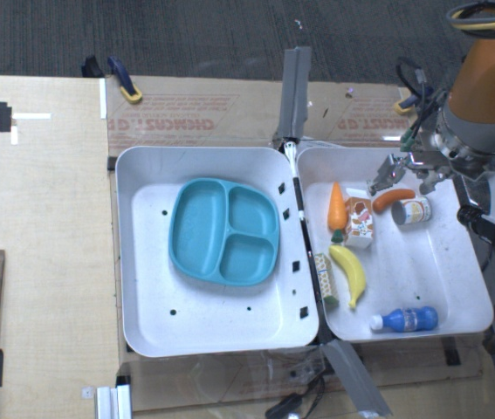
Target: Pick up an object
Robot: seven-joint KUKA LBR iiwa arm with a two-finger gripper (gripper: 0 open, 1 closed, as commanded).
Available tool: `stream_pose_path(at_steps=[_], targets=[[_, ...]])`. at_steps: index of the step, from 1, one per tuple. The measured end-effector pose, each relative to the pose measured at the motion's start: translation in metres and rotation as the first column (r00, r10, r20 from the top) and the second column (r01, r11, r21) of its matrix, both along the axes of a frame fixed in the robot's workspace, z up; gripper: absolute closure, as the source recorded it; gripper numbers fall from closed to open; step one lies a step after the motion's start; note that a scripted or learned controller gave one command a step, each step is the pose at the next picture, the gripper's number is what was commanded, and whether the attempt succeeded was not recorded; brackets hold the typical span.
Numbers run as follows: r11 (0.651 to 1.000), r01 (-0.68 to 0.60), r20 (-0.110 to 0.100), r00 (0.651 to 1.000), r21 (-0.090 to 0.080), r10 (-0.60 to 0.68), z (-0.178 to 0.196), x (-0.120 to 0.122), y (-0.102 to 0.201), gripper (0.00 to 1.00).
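My claw (402, 171) hovering over right bin (457, 321) far edge, above sausage (393, 199); fingers parted, gripping nothing. Right bin carrying one carrot (338, 206), one carton (360, 223), one banana (350, 273), one can (412, 211), one blue bottle (406, 320). Left bin (138, 260) carrying one blue divided plate (225, 232) at centre.

Arm reaching in from the right

The grey, orange-banded arm (484, 77) angles downward, its pincer (402, 171) hanging low at its end.
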State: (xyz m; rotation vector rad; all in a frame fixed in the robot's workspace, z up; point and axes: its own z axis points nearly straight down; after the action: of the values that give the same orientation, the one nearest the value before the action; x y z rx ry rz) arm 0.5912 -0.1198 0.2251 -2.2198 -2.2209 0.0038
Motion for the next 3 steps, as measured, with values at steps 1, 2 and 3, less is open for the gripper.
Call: stream_pose_path(at_steps=[1,2,3], targets=[[0.989,0.145,0.002,0.989,-0.001,-0.145,0.055,0.016,-0.032,0.0],[0.94,0.34,0.021,0.94,0.002,-0.34,-0.102,0.036,-0.043,0.0],[0.935,0.354,0.003,0.935,-0.001,-0.354,-0.085,0.068,-0.022,0.0]])
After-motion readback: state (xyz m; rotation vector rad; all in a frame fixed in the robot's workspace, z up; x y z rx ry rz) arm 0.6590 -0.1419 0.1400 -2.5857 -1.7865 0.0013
